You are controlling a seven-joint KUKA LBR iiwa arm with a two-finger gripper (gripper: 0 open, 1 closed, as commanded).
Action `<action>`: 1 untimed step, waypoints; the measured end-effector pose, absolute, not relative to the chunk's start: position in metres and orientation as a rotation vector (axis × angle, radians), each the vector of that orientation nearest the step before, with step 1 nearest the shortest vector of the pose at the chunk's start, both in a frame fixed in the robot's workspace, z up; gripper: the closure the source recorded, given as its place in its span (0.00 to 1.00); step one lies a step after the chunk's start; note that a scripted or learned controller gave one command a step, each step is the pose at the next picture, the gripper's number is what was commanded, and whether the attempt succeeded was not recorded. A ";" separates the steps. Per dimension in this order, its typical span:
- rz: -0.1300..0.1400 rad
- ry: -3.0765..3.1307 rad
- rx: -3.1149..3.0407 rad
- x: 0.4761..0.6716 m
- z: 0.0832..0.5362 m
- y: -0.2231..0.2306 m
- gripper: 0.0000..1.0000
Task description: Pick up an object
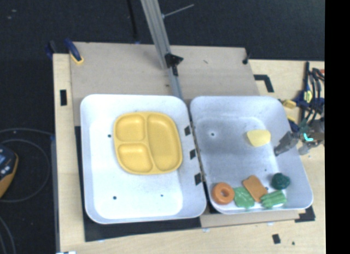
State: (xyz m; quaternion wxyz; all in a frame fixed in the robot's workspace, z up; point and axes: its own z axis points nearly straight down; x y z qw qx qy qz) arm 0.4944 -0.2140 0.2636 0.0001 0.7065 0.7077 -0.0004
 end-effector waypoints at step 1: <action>0.000 2.222 2.218 0.495 0.264 -0.214 0.00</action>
